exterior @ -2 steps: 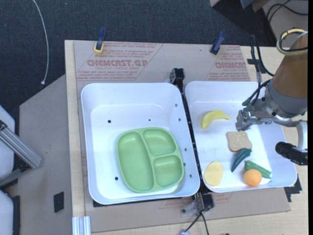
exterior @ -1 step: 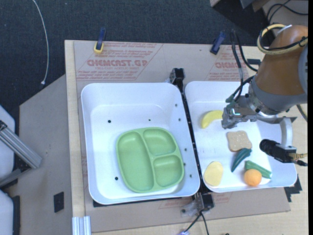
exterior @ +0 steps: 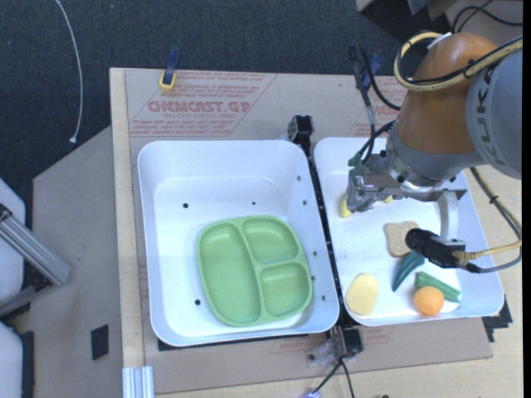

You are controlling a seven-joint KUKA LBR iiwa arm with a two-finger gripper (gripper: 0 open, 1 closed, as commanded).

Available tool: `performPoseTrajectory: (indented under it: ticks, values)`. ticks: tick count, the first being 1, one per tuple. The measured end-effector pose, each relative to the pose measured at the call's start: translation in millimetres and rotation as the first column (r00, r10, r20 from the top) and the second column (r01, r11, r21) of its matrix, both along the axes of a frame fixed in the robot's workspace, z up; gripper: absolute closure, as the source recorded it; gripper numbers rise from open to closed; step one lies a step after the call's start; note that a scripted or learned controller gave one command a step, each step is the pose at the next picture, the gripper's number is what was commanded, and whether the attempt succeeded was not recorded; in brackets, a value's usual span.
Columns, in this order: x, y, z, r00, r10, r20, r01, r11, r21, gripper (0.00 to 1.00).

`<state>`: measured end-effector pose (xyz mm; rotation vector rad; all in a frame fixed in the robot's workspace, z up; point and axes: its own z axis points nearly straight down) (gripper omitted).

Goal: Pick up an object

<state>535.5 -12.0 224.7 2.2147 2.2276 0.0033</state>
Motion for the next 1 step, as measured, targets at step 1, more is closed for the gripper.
performPoseTrajectory:
  ticks: [1]
  values:
    - [-9.2, 50.6, 3.5, 1.000, 0.000, -0.003, 0.000, 1.000, 0.001, 1.00]
